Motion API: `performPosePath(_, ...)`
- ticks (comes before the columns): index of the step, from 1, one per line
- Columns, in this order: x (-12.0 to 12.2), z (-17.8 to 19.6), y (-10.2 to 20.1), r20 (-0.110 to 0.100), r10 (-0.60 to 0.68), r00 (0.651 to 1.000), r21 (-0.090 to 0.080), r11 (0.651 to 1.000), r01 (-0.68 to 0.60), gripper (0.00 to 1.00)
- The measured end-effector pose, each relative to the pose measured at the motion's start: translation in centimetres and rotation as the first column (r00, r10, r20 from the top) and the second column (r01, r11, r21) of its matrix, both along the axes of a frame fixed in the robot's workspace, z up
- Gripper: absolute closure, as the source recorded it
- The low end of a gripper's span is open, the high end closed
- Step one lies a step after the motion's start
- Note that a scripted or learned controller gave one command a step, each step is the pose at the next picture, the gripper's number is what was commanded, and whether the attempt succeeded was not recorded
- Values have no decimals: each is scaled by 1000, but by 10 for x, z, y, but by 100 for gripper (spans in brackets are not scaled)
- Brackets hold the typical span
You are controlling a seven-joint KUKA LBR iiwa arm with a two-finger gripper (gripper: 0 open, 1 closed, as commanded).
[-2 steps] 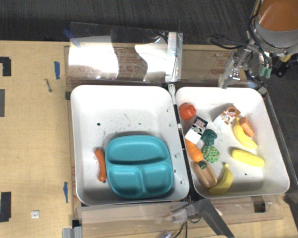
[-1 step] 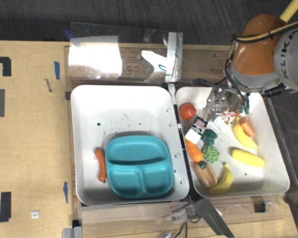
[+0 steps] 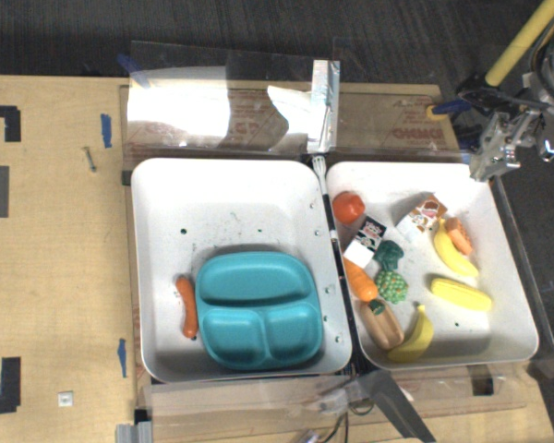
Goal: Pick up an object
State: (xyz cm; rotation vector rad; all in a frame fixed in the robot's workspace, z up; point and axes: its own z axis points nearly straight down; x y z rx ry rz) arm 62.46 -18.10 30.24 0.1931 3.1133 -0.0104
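Note:
My gripper (image 3: pixel 491 160) hangs over the far right corner of the right bin (image 3: pixel 512 275), above its rim and apart from the toys. The right bin holds a red tomato (image 3: pixel 348 206), a small black-and-white box (image 3: pixel 370 231), a green broccoli (image 3: pixel 388 253), green grapes (image 3: pixel 393 287), an orange carrot (image 3: pixel 360 281), a brown piece (image 3: pixel 380 325) and several yellow bananas, one (image 3: pixel 460 294) near the middle right. A printed packet (image 3: pixel 424 216) lies at the back, with a small orange piece (image 3: pixel 460 237) beside it.
The left bin (image 3: pixel 166 201) carries a teal divided tray (image 3: pixel 258 308) and an orange sausage (image 3: pixel 188 305) along the tray's left side. A clear plastic sheet (image 3: pixel 222 109) and a metal strip (image 3: pixel 322 104) lie behind the bins. Cardboard (image 3: pixel 46 247) covers the bench at left.

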Motion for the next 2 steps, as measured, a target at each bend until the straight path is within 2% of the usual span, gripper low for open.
performPosePath(1, 29, -11, 3, -11, 131, 991, 5, 991, -131, 100)
performPosePath(2, 29, -11, 3, -11, 131, 991, 5, 991, -131, 0)
